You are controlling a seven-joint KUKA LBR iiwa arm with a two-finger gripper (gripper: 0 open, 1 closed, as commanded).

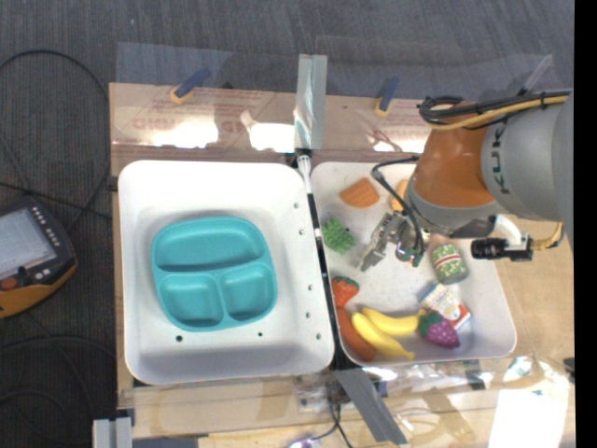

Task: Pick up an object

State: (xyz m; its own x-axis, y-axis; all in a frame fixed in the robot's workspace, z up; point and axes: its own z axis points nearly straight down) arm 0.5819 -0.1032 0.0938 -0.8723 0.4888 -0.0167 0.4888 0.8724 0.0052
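Note:
The right bin point(499, 329) holds toy foods: an orange slice point(359, 192) at the back, a green leafy piece point(338, 236) by the left wall, a green can point(449, 262), a small white carton point(441, 301), purple grapes point(443, 332), a yellow banana point(387, 328), an orange carrot-like piece point(357, 337) and a red strawberry point(344, 290). My gripper point(392, 245) hangs low over the middle of this bin, between the green piece and the can. It is open, and only white bin floor shows between its fingers point(375, 250). The orange-banded wrist point(452, 171) hides the bin's back right.
The left bin point(140, 194) holds a teal divided tray point(215, 271). A raised divider point(310, 91) stands between the bins at the back. A handheld pendant point(28, 250) with cables lies on the floor to the left.

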